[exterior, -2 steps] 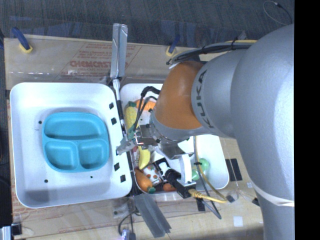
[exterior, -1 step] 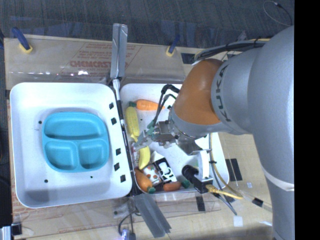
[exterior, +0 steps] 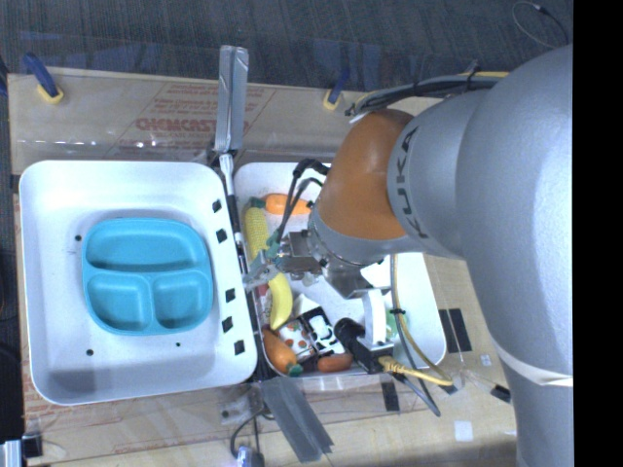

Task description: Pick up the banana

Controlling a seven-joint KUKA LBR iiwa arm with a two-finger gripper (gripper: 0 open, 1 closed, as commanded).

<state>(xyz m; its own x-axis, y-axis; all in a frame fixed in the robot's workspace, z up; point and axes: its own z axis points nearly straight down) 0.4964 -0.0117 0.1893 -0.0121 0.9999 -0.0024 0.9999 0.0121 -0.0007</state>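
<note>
Claw (exterior: 275,264) hangs at the banana's (exterior: 280,301) twelve o'clock; its state I cannot tell; crowding corn (exterior: 255,232) could spoil the grab

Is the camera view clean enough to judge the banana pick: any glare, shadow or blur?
Camera view: evenly lit and fairly sharp; the arm looms large and soft in front; its shadow darkens the right bin around the banana; mild glare on the left bin rim; the gripper is too cluttered to read.
</note>
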